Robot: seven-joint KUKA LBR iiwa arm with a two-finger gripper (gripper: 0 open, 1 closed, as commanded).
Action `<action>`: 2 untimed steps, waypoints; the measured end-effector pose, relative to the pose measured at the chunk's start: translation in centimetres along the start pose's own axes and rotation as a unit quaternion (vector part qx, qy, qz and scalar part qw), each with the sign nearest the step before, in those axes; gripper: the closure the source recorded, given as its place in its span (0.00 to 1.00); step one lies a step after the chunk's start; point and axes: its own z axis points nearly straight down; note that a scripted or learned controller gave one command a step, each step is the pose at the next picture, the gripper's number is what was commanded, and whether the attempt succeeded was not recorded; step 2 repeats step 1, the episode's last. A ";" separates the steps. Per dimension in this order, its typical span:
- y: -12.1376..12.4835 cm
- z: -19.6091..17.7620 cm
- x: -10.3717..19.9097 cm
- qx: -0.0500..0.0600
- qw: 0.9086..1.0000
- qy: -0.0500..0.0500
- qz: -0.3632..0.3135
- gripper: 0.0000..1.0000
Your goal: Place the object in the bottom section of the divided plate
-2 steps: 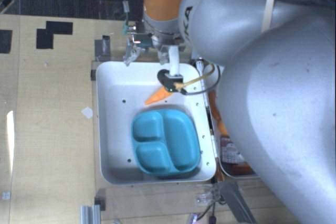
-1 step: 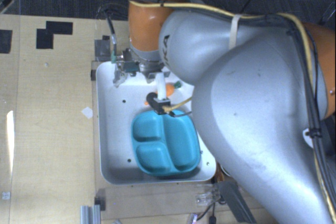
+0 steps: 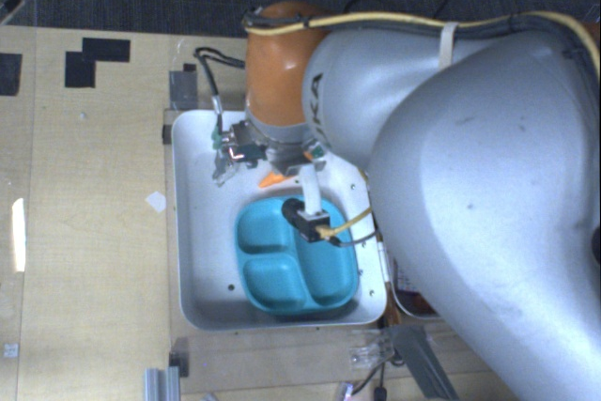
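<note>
**Bench shot: roomy on the left, crowded on the right**

Pale wooden bench (image 3: 84,230) takes up the whole left side and it's wide open over there; just some black blocky marks (image 3: 94,61) near the far edge and a little white scrap (image 3: 155,200) lying well clear of everything; dark carpet runs along the top.

Moving right you hit the white bin (image 3: 202,239); its left wall has a good strip of bare floor beside it, and the near-left corner is free too. Blue divided plate (image 3: 252,230) lies flat in the middle-to-right part of the bin, its near rim close to the bin's front wall and its right rim close to the right wall, so not much slack on those two edges.

Small orange object (image 3: 272,176) is on the bin floor just beyond the plate's far rim, not in any section; it's tucked right under the wrist.

Gripper (image 3: 230,160) hangs over the far-left part of the bin, just beside the orange object; honestly can't tell if it's spread or closed from this angle.

Orange band (image 3: 272,70) sits above that, and the big grey arm (image 3: 470,174) covers the right side.
</note>
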 end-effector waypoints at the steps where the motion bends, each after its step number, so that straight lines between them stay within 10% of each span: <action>1: 0.4 -10.9 0.9 -0.001 0.998 0.000 0.060 0.00; 2: 0.4 -10.9 0.9 -0.001 0.998 0.000 0.060 0.00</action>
